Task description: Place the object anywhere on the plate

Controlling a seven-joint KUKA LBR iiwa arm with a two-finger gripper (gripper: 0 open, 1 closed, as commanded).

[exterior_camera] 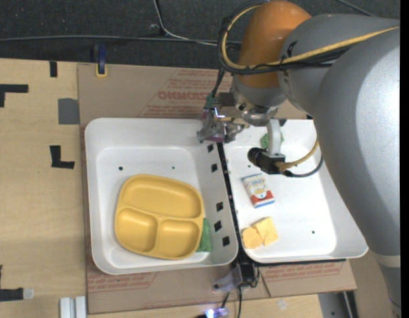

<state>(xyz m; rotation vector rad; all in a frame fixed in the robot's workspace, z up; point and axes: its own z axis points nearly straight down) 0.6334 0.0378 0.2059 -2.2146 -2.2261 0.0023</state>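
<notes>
From the camera view, the yellow divided plate (159, 216) lies in the left bin (101, 144). A green object (205, 236) sits touching the plate's right edge, off it. In the right bin (337, 230), well right of the plate, lie a small carton (258, 190) and a yellow wedge (260, 233). The tool (217, 126) hangs above the plate's far side, over the bins' divider; its opening cannot be told.

Yellow three-compartment plate (159, 216) flat in left bin (green object (205, 235) against its right edge)
</notes>
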